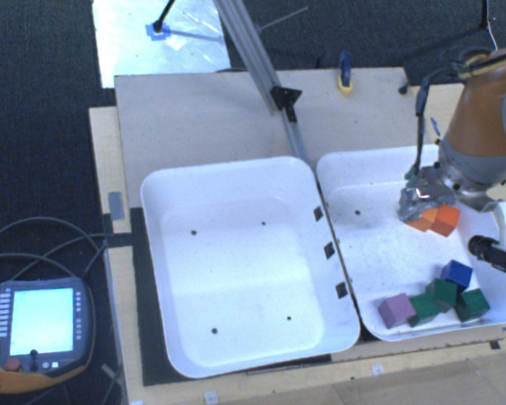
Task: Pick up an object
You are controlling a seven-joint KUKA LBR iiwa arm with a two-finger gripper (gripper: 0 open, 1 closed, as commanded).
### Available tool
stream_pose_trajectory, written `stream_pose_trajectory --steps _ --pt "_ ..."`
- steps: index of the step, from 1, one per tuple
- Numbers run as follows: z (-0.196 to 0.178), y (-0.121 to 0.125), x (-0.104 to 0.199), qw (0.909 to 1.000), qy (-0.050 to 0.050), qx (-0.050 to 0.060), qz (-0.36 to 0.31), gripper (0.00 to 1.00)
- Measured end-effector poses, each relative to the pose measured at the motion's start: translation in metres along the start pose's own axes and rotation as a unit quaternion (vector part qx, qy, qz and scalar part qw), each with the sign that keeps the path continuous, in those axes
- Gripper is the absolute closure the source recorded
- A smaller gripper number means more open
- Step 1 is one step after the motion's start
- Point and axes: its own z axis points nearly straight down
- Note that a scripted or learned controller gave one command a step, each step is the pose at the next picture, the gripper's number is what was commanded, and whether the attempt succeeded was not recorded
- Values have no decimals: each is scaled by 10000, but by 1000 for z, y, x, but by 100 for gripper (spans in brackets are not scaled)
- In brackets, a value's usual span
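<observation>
gripper (417, 200) over r bin (358, 173), touching orange block (441, 219).

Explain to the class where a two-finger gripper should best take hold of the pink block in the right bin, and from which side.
Probably from above. The pink block lies flat near the right bin's front wall, with a green block against its right side. Its left face looks free, yet a finger would hardly fit on the right. Closing across its far and near faces seems safer, though the near face lies close to the wall.

Pale bench (200, 122), two white bins side by side, left bin (241, 261), right bin (368, 185)
</observation>
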Motion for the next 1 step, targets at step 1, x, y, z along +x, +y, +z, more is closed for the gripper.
stream_pose_trajectory --steps 1 --pt "-44 2 4 10000 2 5 -2 100"
